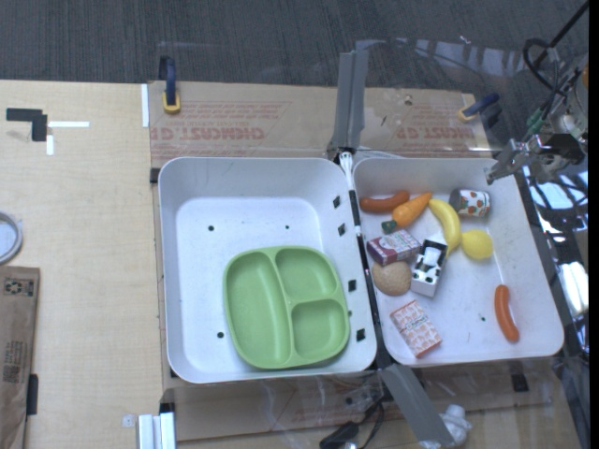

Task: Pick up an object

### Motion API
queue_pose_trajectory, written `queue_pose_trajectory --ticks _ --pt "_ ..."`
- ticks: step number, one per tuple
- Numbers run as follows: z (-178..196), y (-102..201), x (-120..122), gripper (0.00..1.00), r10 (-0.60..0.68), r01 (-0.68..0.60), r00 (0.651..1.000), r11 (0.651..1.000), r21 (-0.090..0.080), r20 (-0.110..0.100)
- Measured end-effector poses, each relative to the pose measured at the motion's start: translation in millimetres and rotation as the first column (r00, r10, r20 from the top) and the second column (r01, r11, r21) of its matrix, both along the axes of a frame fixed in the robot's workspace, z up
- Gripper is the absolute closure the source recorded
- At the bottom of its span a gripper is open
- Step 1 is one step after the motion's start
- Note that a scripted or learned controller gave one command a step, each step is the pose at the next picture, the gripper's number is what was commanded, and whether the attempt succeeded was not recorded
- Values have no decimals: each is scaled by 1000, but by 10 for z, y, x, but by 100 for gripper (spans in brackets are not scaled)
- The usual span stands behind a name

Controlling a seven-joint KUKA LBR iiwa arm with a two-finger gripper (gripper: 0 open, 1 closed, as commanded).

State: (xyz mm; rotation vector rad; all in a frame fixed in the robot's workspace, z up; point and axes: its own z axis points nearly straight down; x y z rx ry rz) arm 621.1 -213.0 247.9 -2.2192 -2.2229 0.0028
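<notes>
End effector (505,162) at top-rt rim of rt bin (543,344), grip state can't tell, banana (446,223) nearby.

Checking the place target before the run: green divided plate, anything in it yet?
Empty. The green divided plate lies flat in the left bin, and all three compartments show bare green; the food items are in the right bin.

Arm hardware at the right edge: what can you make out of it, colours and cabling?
Little of it is clear. At the upper right there is a dark, thin-framed metal assembly with pale grey parts above the right bin's far corner. Black cables loop over it, with a touch of green wiring beside them. The gripper's fingers are too small and cluttered to tell apart.
</notes>
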Motion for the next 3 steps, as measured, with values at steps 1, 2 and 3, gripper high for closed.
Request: queue_pose_trajectory --ticks 1,2,3 --pt "-1554 -5 271 0 167 -167 986 986 9 4" --pt "-1458 -59 250 100 164 -164 986 986 3 -1" --pt "-1461 -25 259 0 167 -167 986 986 8 0"
